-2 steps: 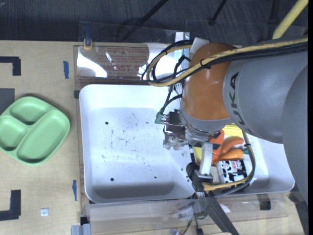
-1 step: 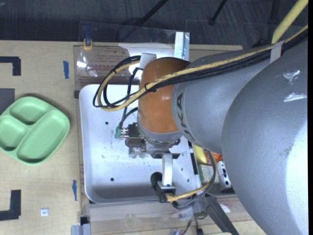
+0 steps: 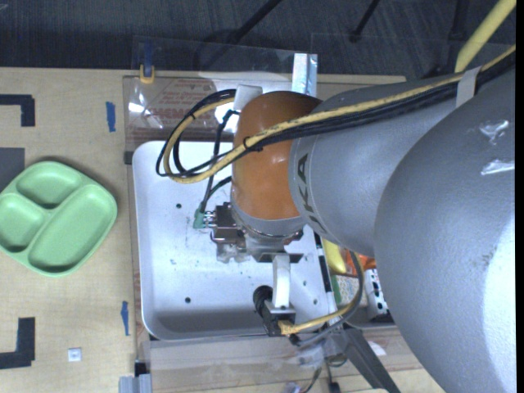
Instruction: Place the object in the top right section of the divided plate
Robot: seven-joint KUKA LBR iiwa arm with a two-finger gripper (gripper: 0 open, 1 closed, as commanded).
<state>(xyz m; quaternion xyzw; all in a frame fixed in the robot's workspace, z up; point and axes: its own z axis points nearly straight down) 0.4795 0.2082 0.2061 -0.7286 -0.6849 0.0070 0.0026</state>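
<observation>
The green divided plate (image 3: 56,218) sits on the wooden surface (image 3: 74,88), left of the white bin (image 3: 160,244), and all its sections look bare. So the job looks like it has hardly begun. The end effector (image 3: 258,248) hangs low over the bin, under the big grey arm (image 3: 409,219). I cannot tell if it is open, closed or gripping anything. I cannot make out the object to move; colourful things (image 3: 360,277) peek out beside the arm.

Wooden bench (image 3: 65,318): green divided plate (image 3: 56,217) left, white bin (image 3: 164,301) beside.
</observation>
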